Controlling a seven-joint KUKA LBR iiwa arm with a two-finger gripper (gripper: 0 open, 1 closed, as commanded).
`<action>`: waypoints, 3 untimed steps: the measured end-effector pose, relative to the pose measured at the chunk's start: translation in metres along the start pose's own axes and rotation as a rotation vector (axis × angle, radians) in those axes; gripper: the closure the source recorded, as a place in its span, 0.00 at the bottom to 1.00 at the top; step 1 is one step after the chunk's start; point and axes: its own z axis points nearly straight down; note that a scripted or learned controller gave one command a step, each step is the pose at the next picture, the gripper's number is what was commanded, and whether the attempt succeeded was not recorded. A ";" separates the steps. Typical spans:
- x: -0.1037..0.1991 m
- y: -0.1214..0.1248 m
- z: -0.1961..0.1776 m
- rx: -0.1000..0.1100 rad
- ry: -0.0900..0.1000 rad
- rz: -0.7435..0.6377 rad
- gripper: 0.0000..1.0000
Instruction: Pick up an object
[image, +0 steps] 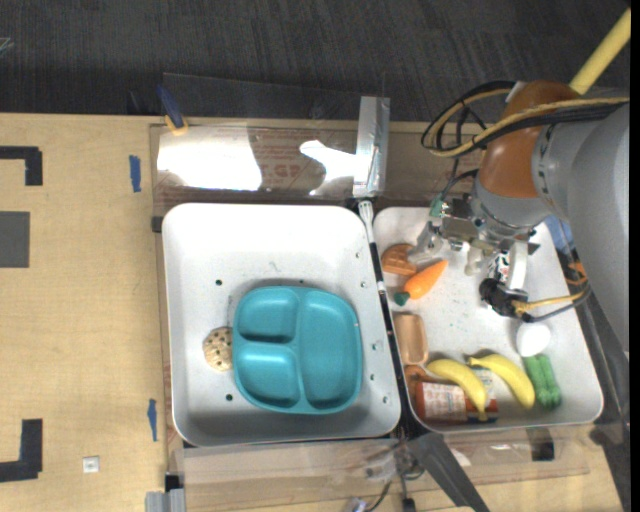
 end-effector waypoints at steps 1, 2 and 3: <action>-0.004 -0.001 0.012 -0.020 0.001 -0.178 0.00; -0.004 -0.010 0.017 -0.023 0.001 -0.297 0.00; -0.010 -0.022 0.027 -0.007 -0.002 -0.512 0.00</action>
